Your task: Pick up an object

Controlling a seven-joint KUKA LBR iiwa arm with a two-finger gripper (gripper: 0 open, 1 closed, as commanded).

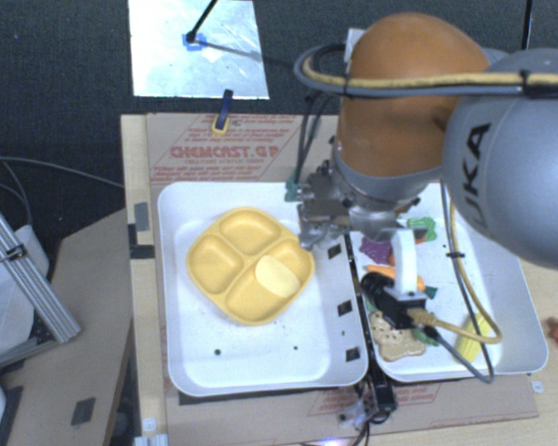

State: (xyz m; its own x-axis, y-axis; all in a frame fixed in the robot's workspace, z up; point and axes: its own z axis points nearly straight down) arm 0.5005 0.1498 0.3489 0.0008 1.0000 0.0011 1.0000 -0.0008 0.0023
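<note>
Looming at upper right, the arm reaches down over the seam between the two bins. Its gripper sits just beside the yellow divided plate in the left bin (open or shut, I cannot tell). Small toys crowd the right bin.

Red block lettering runs across the cardboard sheet just beyond the far rim of the left white bin. It reads roughly "CHEMCAST. GP", though the last characters are unclear. A smaller red line above it is too fine to read. More red print on the cardboard below the bin's near rim is illegible. The grey arm housing, right of the bin, bears black letters "KA".
</note>
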